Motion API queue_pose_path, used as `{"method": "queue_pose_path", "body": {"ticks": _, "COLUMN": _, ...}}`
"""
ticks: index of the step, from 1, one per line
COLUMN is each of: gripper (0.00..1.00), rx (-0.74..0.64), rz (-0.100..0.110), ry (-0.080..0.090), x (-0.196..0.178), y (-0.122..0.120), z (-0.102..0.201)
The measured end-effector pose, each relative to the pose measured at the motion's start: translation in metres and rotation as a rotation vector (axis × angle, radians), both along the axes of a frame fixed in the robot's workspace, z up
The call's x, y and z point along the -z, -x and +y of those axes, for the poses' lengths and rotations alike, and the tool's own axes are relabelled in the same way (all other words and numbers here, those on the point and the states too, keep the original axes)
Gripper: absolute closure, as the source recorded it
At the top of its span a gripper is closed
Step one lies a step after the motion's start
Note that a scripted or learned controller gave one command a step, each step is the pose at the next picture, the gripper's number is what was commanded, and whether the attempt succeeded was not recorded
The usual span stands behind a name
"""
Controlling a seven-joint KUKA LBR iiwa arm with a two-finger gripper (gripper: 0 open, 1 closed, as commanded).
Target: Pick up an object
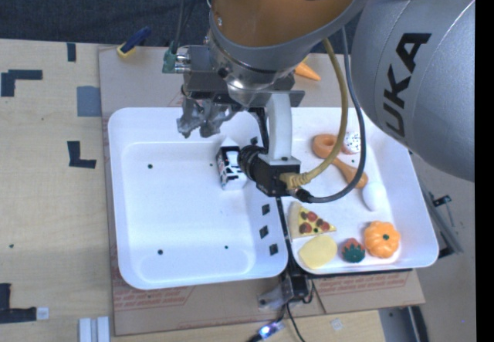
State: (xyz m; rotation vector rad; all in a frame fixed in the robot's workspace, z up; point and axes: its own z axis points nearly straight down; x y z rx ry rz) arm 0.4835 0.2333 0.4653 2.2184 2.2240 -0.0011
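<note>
The big grey arm (417, 78) with its orange band leans in from the right and hangs over the left bin (185, 213), its hand (202, 118) hovering above the far edge of that bin. From here I cannot tell whether the hand is wide or narrow, as the fingers are lost in a dark tangle of metal under the wrist, and I see nothing clearly caught in them. Just below and to the right of the hand, a small black-and-white block (230, 167) lies on the floor of the left bin, close to the wall shared with the right bin (413, 213) and apart from the hand. A black cable fitting (266, 173) hangs just beside the block. In the right bin sit a pizza slice (312, 221), a pale yellow round piece (317, 251), a small red-and-green piece (353, 250), an orange pumpkin (381, 238), a white oval piece (372, 195) and an orange ladle-like piece (338, 155), partly behind the cable. On the table beyond the bins lie an orange carrot (308, 71) and a blue-and-yellow item (133, 41).
</note>
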Motion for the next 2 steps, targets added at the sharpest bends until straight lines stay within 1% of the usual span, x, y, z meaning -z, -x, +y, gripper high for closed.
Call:
{"method": "queue_pose_path", "body": {"ticks": 1, "gripper": 1.0, "rx": 0.0, "rz": -0.001, "ry": 0.0, "x": -0.021, "y": 0.0, "z": 0.0}}
{"method": "queue_pose_path", "body": {"ticks": 2, "gripper": 1.0, "rx": 0.0, "rz": 0.001, "ry": 0.0, "x": -0.0203, "y": 0.0, "z": 0.0}}
